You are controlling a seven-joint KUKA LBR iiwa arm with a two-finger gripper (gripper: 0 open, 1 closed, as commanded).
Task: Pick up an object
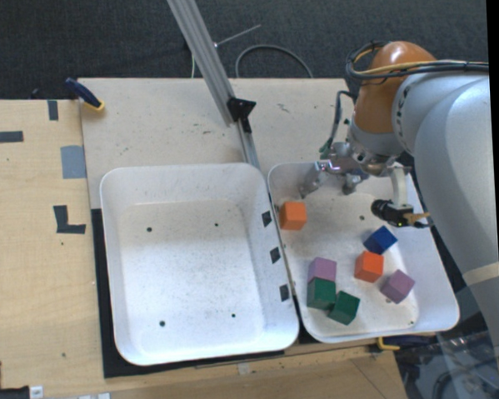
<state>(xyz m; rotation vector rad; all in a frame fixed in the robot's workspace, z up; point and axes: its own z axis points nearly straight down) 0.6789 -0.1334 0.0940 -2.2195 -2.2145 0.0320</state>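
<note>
the gripper (328, 180) hangs over the far end of the right bin (431, 314), its two grey fingers spread apart with a clear gap between them and nothing held in that gap; from this slant it is hard to tell whether the fingertips touch the bin floor or hover above it. just on the near-left side of the gripper, apart from the fingers, sits an orange cube (293, 215), close to the right bin's left wall; being a cube it has no real long axis, and it sits slightly turned so its edges are not square with that wall. farther from the gripper, toward the right bin's near end, lies a cluster of blocks: a blue cube (380, 240) turned corner-on, a second orange cube (370, 266) just in front of the blue one, a purple cube (397, 286) toward the near-right corner, a light purple cube (322, 270) touching a dark green cube (321, 293), and another green cube (344, 307) just beside that. above the gripper the wrist rises to the orange band (385, 87) and the grey arm (456, 159) covering the right bin's right side. left of the right bin, touching it edge to edge, is the left bin (117, 210), speckled with dark flecks.
</note>
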